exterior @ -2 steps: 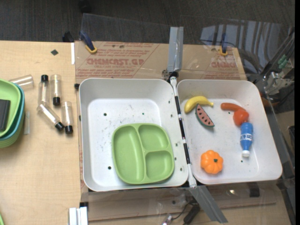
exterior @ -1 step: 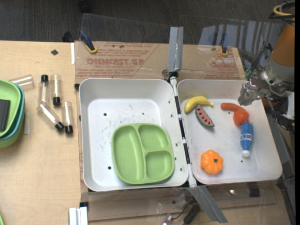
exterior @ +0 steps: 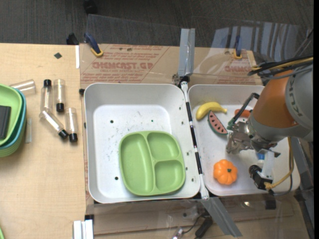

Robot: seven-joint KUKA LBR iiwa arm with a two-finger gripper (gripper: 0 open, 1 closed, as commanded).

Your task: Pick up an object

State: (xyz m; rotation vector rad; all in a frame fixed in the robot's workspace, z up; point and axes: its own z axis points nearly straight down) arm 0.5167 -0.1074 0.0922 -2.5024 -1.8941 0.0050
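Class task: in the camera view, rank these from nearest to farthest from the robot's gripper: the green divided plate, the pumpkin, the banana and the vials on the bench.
Measured from the gripper in the right bin:
1. Pumpkin, just below it in the same bin.
2. Banana, toward that bin's top left corner.
3. Green divided plate, in the left bin.
4. Vials, on the bench far left.

The bins (exterior: pixel 99 133) look like smooth white plastic, the left one scuffed with dark specks, the green tray (exterior: pixel 151 162) matt plastic, the pumpkin (exterior: pixel 225 172) and banana (exterior: pixel 210 109) glossy plastic, the bench (exterior: pixel 35 183) pale wood, and the vials (exterior: pixel 59 108) clear with black caps.
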